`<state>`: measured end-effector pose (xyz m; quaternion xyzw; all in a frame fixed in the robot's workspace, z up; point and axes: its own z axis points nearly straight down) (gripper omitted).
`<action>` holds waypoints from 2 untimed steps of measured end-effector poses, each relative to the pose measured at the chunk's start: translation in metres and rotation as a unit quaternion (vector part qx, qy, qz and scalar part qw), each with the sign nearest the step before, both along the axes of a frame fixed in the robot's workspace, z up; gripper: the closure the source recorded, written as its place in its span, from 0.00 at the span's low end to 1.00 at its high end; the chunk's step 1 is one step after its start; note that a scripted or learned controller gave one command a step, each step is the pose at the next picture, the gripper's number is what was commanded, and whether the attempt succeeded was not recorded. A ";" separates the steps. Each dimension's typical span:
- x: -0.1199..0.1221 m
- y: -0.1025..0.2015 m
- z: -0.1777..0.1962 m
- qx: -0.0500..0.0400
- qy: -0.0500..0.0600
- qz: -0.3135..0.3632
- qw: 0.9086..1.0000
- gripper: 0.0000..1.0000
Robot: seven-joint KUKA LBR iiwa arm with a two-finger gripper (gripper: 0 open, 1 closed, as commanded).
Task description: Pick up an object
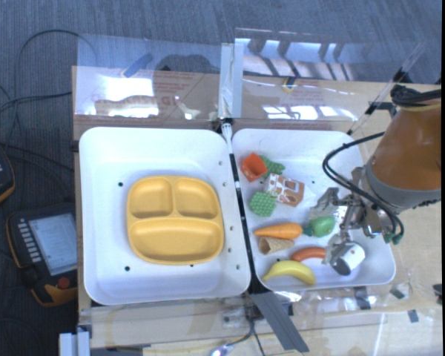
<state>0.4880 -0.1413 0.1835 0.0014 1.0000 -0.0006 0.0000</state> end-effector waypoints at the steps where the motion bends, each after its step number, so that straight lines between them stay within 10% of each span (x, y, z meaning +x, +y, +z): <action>1: -0.003 0.033 -0.084 0.000 0.000 0.064 0.998 0.00; 2: 0.004 0.035 -0.094 -0.001 -0.001 0.057 0.998 0.00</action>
